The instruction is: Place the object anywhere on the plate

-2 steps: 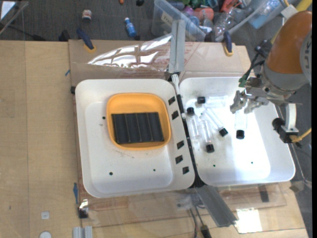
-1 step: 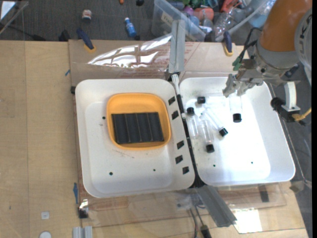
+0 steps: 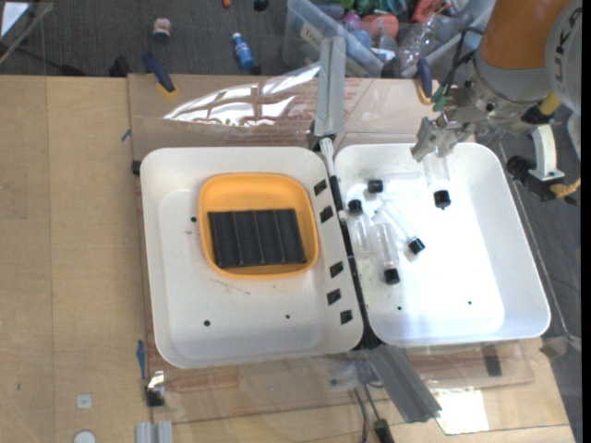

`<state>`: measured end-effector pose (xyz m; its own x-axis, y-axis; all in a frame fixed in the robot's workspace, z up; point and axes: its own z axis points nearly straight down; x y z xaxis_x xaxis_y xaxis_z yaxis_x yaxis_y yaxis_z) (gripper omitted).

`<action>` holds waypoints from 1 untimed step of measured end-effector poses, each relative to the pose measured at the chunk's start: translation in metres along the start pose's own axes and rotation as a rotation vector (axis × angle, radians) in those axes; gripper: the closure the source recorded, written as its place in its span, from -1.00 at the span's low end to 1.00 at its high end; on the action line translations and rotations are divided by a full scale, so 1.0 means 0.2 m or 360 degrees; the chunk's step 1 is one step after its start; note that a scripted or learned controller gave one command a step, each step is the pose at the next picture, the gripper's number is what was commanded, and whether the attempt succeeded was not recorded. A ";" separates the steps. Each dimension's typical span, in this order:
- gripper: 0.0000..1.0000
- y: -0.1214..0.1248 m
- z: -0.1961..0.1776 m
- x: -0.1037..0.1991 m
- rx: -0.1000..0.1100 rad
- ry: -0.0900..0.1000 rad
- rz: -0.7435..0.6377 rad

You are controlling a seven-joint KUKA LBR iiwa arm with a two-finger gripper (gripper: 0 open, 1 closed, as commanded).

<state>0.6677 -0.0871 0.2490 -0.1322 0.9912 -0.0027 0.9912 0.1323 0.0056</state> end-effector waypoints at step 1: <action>1.00 0.00 -0.17 -0.02 -0.0001 0.0000 -0.0130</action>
<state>0.6677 -0.0920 0.2821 -0.2127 0.9771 -0.0034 0.9771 0.2127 0.0057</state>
